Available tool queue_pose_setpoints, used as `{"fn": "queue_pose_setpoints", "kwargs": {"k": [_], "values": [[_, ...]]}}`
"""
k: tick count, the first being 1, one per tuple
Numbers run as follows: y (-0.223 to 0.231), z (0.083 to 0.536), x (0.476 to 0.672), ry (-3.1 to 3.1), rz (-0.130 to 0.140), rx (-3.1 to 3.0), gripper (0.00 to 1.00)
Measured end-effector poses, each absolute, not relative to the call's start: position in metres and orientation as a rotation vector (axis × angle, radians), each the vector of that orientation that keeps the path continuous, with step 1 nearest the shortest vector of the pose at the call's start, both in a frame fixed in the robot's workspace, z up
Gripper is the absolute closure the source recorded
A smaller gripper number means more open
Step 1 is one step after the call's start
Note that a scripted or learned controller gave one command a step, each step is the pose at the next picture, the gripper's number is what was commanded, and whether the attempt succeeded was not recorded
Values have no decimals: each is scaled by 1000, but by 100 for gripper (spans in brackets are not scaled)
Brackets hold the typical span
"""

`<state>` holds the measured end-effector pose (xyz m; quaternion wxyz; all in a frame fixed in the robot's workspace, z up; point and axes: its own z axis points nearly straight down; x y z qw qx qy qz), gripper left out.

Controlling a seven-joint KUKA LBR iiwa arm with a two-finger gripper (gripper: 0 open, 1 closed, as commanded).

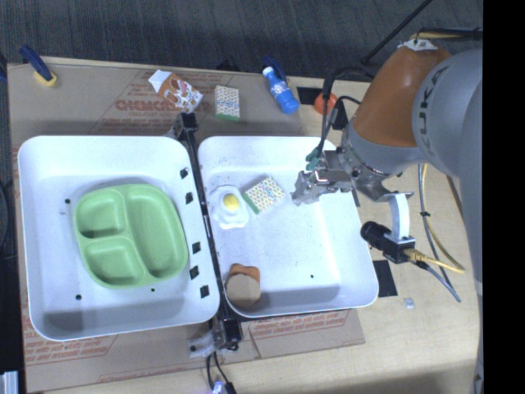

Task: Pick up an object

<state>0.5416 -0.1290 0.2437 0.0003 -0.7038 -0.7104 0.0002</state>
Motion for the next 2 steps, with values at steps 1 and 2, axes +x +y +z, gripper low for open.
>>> {"fn": "queue_pose_setpoints", "kwargs": {"k": [1,2], "values": [[-131,250,491,-2226,3,-2214,100],[-131,250,491,-2226,3,-2214,0]]}}
